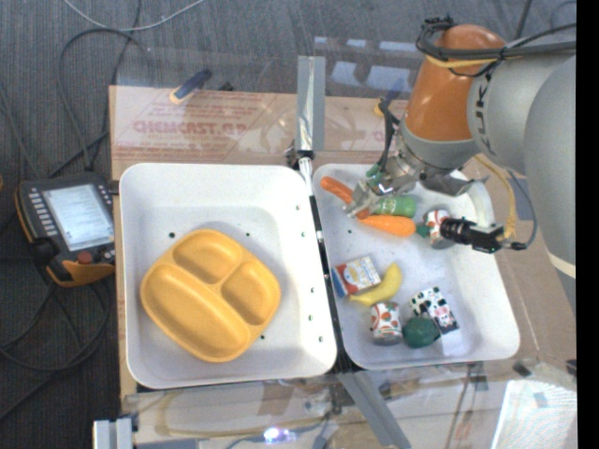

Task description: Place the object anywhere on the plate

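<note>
My gripper [374, 193] hangs low over the upper part of the right bin [496, 330], right of the frame's centre, with the orange band of my wrist above it. From this slant I cannot tell how my tool stands, nor whether anything sits in it. Just below it and to the right lies the carrot [388, 224], its long axis running nearly left to right across the frame, a second orange piece [335, 189] just to the upper left. The plate [211, 293], yellow and three-parted, sits in the left bin [140, 195], well apart toward the lower left. So the carry, as I judge it, runs leftward and down the frame, over the wall between the bins
</note>
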`<action>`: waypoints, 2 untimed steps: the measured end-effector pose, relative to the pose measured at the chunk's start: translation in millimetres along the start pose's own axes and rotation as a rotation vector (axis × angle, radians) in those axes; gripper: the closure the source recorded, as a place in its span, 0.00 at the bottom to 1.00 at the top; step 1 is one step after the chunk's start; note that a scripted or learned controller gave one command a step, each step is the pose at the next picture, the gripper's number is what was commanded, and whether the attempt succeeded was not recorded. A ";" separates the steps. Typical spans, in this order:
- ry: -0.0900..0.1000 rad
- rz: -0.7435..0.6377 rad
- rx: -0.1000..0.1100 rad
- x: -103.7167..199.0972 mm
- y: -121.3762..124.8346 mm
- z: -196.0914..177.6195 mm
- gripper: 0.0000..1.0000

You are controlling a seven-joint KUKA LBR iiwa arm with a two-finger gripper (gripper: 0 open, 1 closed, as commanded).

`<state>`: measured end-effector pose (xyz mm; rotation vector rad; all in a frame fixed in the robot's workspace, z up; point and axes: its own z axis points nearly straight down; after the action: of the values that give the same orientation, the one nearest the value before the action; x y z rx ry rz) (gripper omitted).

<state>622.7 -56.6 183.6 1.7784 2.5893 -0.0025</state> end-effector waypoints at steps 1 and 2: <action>0.002 -0.093 0.001 67.5 -22.8 0.5 1.00; 0.002 -0.278 0.001 115.0 -32.1 0.6 1.00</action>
<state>551.5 39.2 182.9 1.4032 2.8133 -0.0018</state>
